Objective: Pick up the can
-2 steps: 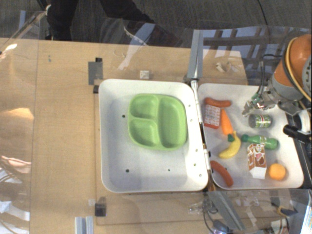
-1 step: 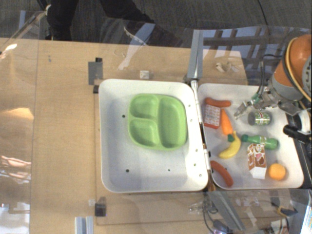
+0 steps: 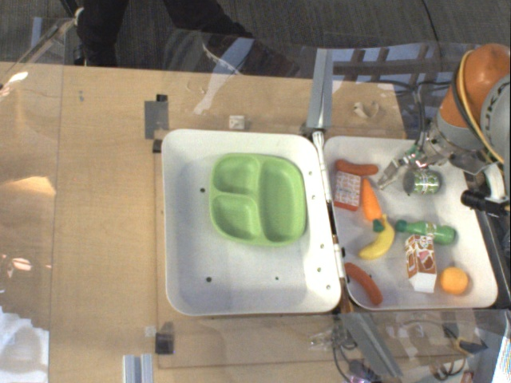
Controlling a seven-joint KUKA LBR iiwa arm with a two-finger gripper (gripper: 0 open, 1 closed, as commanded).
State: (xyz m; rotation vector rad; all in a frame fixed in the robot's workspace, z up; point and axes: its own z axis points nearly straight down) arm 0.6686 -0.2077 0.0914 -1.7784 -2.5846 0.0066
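Gripper point(image 3: 407, 168) fingers spread wide at the right bin's point(image 3: 479, 238) far end, one finger point(image 3: 390, 174) reaching left, and the can point(image 3: 421, 183) lying on its side just beside them, possibly touching. Nearer, carton point(image 3: 420, 262), orange point(image 3: 453, 281) and sausage point(image 3: 363, 284) crowd the front rim. Bare floor lies around the green tray point(image 3: 259, 199) in the left bin point(image 3: 184, 294).

robot lab, bench point(image 3: 96, 214), white bins point(image 3: 184, 286)

No text, brand or number can be read. The small red-and-white packet point(image 3: 346, 190) and the carton point(image 3: 420, 262) carry print too blurred to make out.
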